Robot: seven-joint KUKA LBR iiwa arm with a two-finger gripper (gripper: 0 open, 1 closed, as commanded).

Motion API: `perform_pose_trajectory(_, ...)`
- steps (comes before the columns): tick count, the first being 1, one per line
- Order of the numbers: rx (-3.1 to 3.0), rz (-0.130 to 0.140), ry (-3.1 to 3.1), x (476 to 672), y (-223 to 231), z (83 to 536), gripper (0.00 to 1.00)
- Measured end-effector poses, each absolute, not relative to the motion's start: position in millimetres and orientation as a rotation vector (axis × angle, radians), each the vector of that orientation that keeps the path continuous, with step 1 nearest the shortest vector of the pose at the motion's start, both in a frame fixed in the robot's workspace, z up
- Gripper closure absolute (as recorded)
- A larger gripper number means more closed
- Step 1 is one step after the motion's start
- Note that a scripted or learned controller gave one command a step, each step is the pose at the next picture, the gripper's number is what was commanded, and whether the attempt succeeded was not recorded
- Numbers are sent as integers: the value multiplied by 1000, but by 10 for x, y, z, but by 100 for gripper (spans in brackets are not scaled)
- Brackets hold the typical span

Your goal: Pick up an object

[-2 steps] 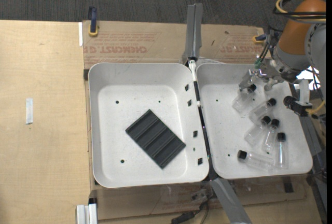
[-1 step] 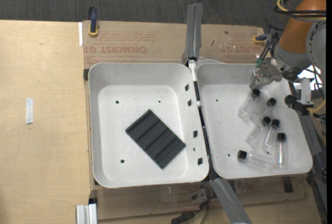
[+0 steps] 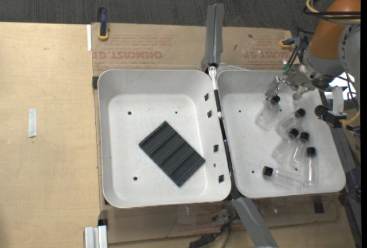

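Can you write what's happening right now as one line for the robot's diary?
arm: over right bin's far corner | clear bottles: lying in right bin | black ridged tray: lying in left bin | pick: not yet done

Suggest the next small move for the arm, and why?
Probably a short descent onto the nearest clear plastic vial with a black cap. The gripper sits over the far corner of the right white bin, just above that vial, with nothing seen between its jaws. The other capped vials lie nearer the front.
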State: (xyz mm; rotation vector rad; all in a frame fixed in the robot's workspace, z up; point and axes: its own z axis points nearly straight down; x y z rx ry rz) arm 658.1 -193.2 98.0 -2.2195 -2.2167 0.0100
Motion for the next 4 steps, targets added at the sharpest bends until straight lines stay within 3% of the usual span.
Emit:
perform_pose_trajectory(1,-2188,5,-2249,6301,-1785,879,0)
perform_pose_trajectory(2,-2189,8,-2242,6294,-1798,931,100)
perform_pose_trajectory(3,-2366,8,-2061,5977,-1495,2020,100)
perform_pose_trajectory(4,-2384,11,-2040,6442,-954,2130,100)
